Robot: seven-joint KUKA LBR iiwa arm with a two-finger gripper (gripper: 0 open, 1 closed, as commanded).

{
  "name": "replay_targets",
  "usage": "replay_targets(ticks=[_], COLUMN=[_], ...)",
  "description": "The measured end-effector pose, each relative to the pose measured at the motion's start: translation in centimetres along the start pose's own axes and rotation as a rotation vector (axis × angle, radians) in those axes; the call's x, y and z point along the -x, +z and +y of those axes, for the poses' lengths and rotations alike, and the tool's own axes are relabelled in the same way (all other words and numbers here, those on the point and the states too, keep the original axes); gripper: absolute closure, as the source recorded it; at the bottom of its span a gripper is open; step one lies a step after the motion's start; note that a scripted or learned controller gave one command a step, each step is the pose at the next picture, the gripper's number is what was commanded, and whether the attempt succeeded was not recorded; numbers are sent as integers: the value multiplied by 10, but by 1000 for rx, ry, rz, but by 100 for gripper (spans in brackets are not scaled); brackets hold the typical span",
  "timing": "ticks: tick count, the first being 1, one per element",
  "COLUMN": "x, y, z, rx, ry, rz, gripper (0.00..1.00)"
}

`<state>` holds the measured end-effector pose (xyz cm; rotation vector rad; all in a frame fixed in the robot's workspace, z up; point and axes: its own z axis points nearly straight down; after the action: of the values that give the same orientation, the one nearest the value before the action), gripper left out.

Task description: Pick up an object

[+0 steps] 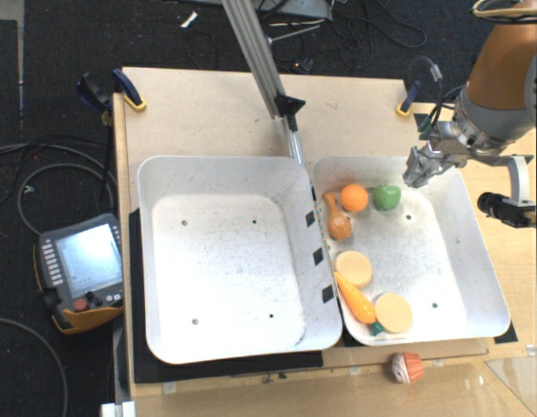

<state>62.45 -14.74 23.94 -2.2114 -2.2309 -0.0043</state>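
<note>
Wooden bench (216,115) bearing two white bins (221,259) (464,268) side by side, small reddish object (407,368) near its front edge.

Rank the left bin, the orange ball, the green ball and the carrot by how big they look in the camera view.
1. Left bin, by far.
2. Carrot, longest of the small items.
3. Orange ball and green ball: nearly alike, orange perhaps slightly bigger; I won't rank them.
</note>
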Motion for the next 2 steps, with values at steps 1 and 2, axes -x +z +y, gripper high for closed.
replay_targets(ticks=[1,2], x=[-64,-112], y=[1,8], z=[4,6], rx=[-2,-2], ry=[0,1], rz=[1,0], gripper=[100,100])
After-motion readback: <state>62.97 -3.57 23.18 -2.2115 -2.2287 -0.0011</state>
